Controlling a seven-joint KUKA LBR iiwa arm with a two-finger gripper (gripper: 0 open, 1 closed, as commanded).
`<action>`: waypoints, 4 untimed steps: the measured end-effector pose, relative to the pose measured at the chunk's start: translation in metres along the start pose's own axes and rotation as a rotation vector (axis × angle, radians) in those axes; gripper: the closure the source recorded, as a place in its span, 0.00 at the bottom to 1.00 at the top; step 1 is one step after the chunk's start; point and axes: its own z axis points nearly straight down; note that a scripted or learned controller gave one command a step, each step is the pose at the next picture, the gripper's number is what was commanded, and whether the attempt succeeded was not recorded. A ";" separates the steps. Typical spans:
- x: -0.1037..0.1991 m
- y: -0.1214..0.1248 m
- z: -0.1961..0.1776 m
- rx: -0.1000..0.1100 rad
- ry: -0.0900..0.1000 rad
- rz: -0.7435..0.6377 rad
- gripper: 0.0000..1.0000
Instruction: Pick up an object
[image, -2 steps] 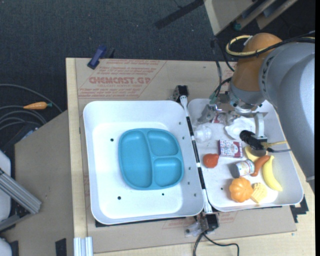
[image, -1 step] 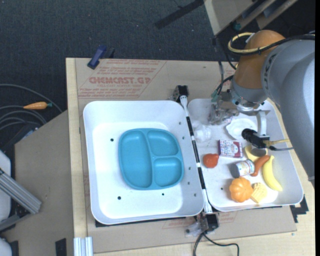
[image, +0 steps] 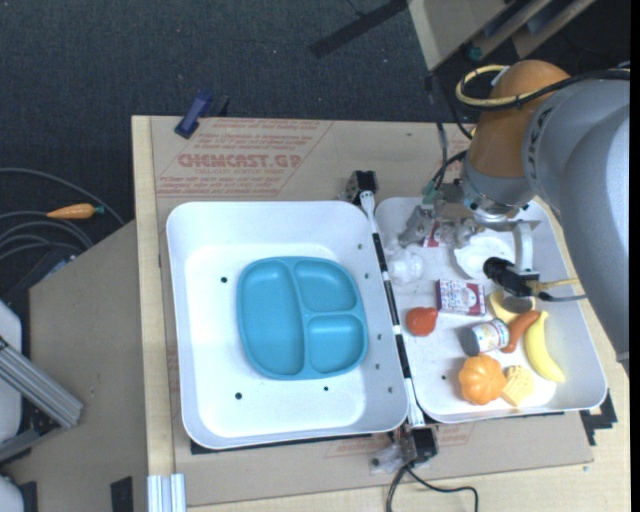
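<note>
My arm (image: 560, 120) reached over the right bin (image: 580, 390), my claw (image: 440, 222) low at its far left corner; whether it was open or closed, I could not tell. The left bin (image: 200, 330) held a blue divided plate (image: 300, 317). My bin held a banana (image: 543, 345), an orange gourd (image: 480, 380), a red-and-white carton (image: 459, 297) and a red tomato (image: 422, 321).
</note>
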 end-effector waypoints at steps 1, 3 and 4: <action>0.000 0.000 -0.010 -0.002 0.000 0.000 1.00; -0.010 0.000 0.010 -0.002 0.001 0.000 0.00; -0.009 0.000 0.000 0.004 0.003 0.002 1.00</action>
